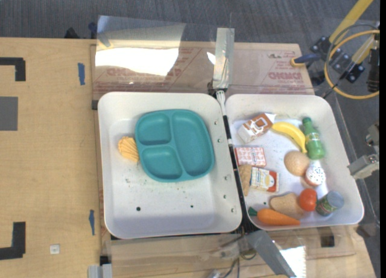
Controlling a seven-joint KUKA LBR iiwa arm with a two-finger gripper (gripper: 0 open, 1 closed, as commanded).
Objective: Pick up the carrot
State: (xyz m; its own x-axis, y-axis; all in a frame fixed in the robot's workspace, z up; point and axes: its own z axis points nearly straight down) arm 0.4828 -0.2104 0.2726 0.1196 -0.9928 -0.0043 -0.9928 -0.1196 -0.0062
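A pale wooden table (48, 150) carries two shallow white bins side by side, with clear plastic sheeting behind them and grey floor beyond. Yellow cable loops hang at the upper right. The pincer's state cannot be told here.

The left bin (163, 216) holds one teal divided plate (175, 145) and one yellow shell-shaped toy (128, 148) touching the plate's left edge.

The right bin (341, 150) holds the rest, crowded together. One carrot (277, 217) lies flat along the near wall at the bin's front left corner, its tip pointing right. Just behind it sits one tan bread piece (286, 202), and beside that one tomato (307, 199). There is one banana (290, 134), one green bottle (313, 140), one egg-like brown ball (296, 163), one white-and-red round toy (315, 175), and one small can (329, 204) at the front right. Three small cartons or packets lie along the bin's left side: a brown-and-white carton (255, 126), a red-patterned packet (249, 155), and a white packet (263, 180).
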